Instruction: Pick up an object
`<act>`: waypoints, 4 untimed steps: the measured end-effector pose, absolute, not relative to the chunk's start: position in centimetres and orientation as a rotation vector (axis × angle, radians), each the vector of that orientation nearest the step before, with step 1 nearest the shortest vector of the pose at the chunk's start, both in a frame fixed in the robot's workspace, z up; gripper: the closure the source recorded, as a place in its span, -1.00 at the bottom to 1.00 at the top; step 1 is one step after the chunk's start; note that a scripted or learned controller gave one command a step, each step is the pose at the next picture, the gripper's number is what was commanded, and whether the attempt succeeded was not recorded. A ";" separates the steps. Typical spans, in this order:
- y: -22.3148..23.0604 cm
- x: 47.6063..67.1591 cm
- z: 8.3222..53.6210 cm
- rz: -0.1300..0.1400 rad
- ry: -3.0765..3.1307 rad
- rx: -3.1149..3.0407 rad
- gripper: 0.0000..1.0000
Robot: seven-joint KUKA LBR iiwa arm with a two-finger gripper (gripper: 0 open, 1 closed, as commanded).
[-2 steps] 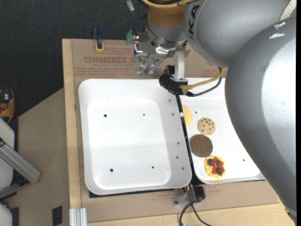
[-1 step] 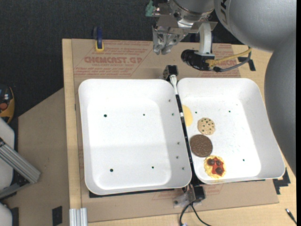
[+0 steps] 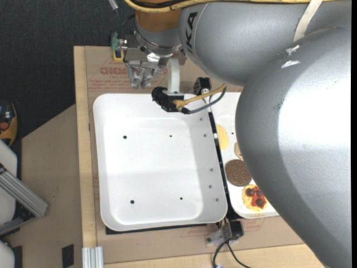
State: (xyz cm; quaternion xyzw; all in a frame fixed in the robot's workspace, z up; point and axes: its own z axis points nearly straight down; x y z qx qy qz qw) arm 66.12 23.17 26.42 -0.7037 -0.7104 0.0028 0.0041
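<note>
My gripper (image 3: 142,82) hangs over the far rim of the left bin (image 3: 111,166), near its back edge, and nothing shows beneath it. The right bin (image 3: 231,205) holds small items: a yellow piece (image 3: 222,137), a brown round cookie (image 3: 239,172) and a yellow piece with red spots (image 3: 255,198). A pale round item (image 3: 238,149) peeks out beside the arm. The big grey arm (image 3: 290,94) hides most of the right bin.
A black fitting with cables (image 3: 167,100) hangs from the wrist over the left bin's back edge. Both bins sit on a brown board (image 3: 89,82). A metal rail (image 3: 22,197) lies at the left. A cable plug (image 3: 231,230) sits at the front.
</note>
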 end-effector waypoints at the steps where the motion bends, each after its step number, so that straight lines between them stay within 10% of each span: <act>1: 12.0 65.9 34.7 -0.009 -2.217 -2.238 1.00; 2: 18.8 66.4 23.5 0.011 -2.222 -2.211 1.00; 4: 5.5 66.2 39.4 -0.004 -2.215 -2.240 1.00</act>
